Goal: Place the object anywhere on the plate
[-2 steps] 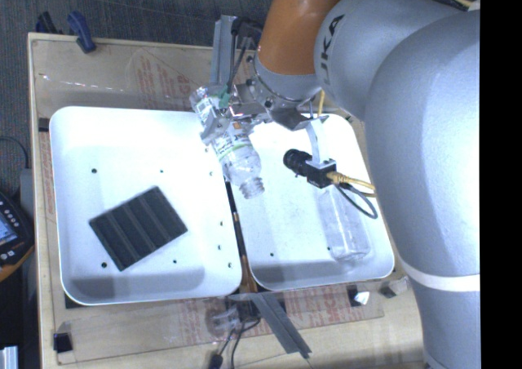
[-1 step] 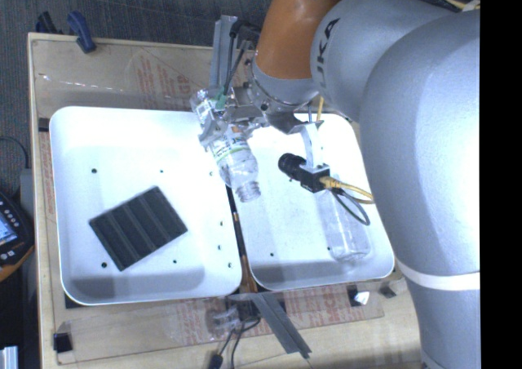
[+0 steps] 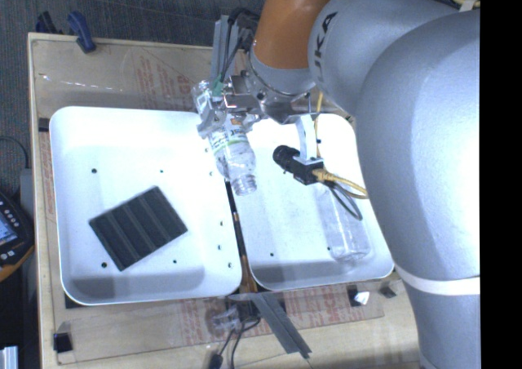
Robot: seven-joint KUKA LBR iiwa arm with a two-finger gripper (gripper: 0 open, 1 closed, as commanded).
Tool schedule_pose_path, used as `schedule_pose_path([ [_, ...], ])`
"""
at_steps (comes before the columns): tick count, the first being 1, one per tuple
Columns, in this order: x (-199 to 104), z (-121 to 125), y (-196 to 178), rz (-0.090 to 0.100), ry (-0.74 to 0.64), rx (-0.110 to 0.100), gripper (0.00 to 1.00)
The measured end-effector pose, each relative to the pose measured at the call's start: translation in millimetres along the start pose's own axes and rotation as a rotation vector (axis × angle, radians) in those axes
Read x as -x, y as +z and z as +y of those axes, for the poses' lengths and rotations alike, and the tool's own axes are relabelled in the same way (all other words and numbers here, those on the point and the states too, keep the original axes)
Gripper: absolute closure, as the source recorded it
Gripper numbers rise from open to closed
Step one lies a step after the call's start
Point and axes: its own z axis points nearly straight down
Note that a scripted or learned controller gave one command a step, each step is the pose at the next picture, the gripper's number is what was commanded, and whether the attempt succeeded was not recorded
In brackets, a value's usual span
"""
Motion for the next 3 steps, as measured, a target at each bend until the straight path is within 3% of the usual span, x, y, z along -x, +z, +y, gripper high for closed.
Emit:
schedule_pose_path([
  [1, -1.6, 30.9, -3.1, 0.001, 0.021, -0.001, 1.0],
  [3, -2.2, 30.9, -2.4, 0.0, 0.107, 0.0, 1.0],
])
